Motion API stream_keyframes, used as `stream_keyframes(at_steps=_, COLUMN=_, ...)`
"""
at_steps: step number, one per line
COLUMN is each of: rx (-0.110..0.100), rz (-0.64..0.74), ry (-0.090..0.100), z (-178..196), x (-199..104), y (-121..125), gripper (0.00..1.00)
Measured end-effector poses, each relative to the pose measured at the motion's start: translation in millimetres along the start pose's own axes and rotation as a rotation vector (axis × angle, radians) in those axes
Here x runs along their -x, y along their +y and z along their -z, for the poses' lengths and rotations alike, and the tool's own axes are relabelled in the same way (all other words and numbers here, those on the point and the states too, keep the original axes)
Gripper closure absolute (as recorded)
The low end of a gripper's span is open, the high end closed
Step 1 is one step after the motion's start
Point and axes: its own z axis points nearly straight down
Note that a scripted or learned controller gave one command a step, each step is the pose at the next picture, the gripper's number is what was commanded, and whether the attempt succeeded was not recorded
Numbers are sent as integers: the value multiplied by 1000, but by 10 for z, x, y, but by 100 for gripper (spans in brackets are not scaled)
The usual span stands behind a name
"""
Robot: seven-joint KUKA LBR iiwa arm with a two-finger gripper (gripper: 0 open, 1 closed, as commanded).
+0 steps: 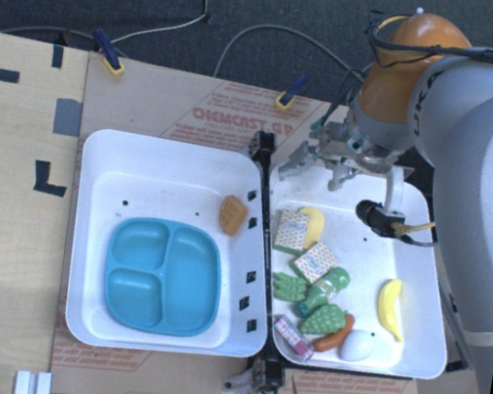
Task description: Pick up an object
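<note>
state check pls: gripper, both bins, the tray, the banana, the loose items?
Gripper: fingers spread open, holding nothing, above the right bin's far-left corner.
Left bin: holds two things.
Blue tray: flat, right side up, compartments bare.
Brown piece: loose by the divider.
Right bin: holds a pile of toy food.
Banana: lying apart from the pile, untouched.
Green toys: heaped together, touching.

Glossy plastic blue divided tray (164, 277) gleaming; white bins (95, 214) looking smooth plastic; cardboard (149, 107) underneath showing matt.
</note>
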Motion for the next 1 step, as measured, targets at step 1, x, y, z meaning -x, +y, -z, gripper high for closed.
stream_keyframes(at_steps=1, rx=-4, rz=-2, ry=-1, z=-14, x=176, y=-488, gripper=0)
